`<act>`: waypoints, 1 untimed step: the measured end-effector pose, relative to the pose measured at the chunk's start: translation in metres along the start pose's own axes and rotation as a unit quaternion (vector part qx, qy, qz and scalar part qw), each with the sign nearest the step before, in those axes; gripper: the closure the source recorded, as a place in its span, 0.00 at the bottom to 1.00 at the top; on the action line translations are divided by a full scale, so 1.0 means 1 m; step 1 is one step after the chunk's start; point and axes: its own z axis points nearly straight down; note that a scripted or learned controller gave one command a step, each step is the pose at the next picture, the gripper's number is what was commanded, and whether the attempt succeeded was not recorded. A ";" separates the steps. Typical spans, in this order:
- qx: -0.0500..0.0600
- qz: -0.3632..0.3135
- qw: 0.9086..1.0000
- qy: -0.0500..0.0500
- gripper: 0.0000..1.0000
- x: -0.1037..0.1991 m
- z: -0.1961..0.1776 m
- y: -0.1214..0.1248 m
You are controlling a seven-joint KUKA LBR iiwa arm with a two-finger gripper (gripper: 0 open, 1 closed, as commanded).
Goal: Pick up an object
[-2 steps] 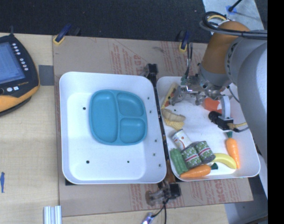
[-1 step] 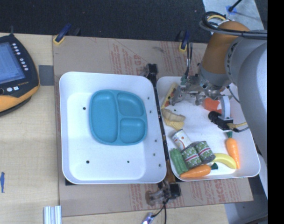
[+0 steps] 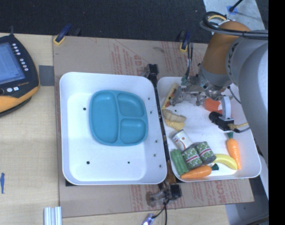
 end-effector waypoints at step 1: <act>-0.004 -0.002 1.000 0.003 1.00 0.003 -0.010 0.002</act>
